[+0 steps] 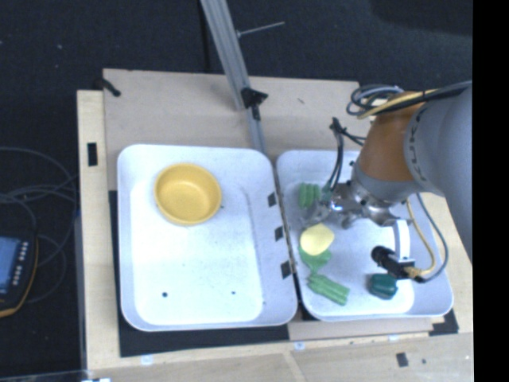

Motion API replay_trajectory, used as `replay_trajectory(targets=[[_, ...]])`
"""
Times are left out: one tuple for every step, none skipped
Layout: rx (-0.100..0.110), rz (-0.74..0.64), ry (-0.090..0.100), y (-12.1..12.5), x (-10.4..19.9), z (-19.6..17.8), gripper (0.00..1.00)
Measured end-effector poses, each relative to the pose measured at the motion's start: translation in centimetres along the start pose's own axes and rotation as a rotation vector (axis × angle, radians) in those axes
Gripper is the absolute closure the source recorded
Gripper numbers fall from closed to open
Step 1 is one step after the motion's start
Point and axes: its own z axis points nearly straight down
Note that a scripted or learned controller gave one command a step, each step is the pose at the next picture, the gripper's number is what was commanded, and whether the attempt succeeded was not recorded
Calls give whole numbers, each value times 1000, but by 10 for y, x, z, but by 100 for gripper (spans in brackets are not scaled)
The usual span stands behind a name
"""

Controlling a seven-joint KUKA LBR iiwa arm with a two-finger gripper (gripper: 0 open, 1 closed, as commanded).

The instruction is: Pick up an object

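Observation:
In the right bin [433, 289] lie a yellow-green rounded piece [316, 240], a ribbed green piece [329, 289] near the front wall, another green piece [308, 195] toward the back left, and a dark teal cup-like object [382, 285] at the front right. My gripper [340, 212] hangs low over this bin, just right of the back green piece and above the yellow-green piece. The grey arm with its orange band [390, 146] comes in from the right and covers the bin's back right part. Nothing shows between the fingers.
A yellow bowl [188, 193] sits at the back of the left bin [199, 293]. A slanted metal pole [231, 46] rises behind the bins. Cables [421, 253] loop from the wrist over the right bin. A pendant [14, 269] lies off the bench at left.

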Motion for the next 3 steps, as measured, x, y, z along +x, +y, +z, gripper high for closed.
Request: replay_trajectory(targets=[[-6, 2, 0, 2, -1, -13, 100], [-9, -1, -1, -5, 5, -67, 100], [-8, 0, -1, -3, -1, -111, 100]])
